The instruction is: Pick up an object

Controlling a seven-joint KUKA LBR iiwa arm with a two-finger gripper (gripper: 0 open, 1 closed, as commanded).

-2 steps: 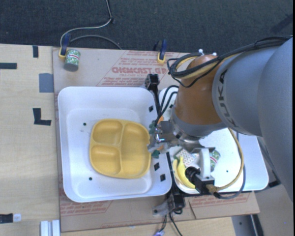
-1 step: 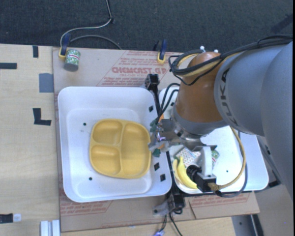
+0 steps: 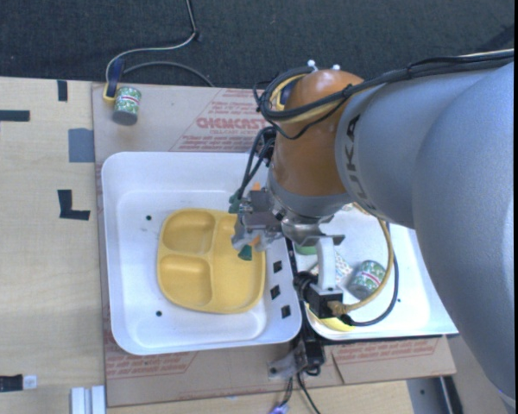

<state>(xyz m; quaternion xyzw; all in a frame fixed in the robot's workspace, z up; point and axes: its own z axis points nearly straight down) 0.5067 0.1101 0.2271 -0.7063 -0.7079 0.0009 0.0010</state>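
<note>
Now the claw is lowered at the right edge of the yellow tray, mid-frame. Its grip cannot be told. Next, a firm pinch and lift are needed.

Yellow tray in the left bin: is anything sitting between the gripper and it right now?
Nothing visible does. The gripper is directly over the right edge of the yellow divided tray, which lies flat in the left bin with no other object on top of it.
</note>
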